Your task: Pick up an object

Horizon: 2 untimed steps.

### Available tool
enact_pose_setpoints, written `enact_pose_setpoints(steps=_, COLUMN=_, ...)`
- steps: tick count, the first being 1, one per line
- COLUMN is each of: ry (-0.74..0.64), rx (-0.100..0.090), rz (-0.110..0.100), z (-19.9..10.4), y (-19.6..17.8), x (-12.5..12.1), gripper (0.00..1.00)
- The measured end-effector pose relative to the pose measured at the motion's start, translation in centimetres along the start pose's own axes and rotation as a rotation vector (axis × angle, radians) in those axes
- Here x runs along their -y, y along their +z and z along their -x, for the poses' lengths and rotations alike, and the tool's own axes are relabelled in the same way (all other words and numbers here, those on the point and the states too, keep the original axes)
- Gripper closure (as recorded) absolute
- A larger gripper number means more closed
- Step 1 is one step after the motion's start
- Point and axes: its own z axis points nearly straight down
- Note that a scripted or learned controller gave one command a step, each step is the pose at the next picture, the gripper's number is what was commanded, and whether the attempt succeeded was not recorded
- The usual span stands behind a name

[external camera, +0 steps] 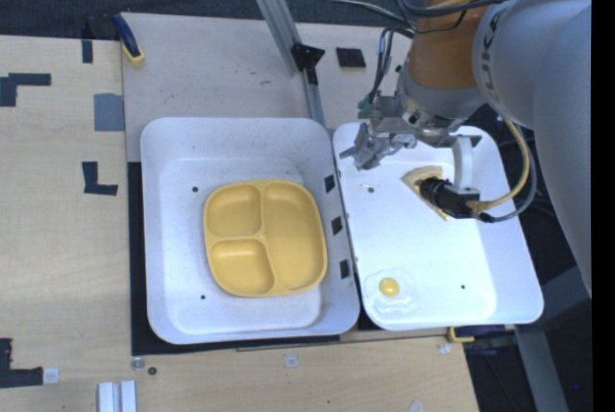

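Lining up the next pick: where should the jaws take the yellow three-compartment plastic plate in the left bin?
Probably pinch the yellow three-compartment plastic plate on its raised rim, coming straight down: it lies flat, open side up, and looks too wide to span.

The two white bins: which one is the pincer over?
The shallow white bin on the view's right, holding a small toy fried egg. The pincer hangs over its far-left corner. The other bin holds a yellow divided plate.

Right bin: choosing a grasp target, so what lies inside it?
A fried egg toy lies near the right bin's front wall. The end effector and arm cover part of the far floor.
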Motion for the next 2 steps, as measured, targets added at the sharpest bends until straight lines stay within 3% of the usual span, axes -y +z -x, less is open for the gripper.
enact_pose_setpoints(steps=1, ry=0.0, rx=0.0, rz=0.0, z=-5.0, y=-0.2, x=-0.2, gripper=1.0)
enact_pose_setpoints(steps=2, ry=0.001, rx=0.001, rz=-0.002, z=-9.5, y=0.2, x=1.6, gripper=1.0)
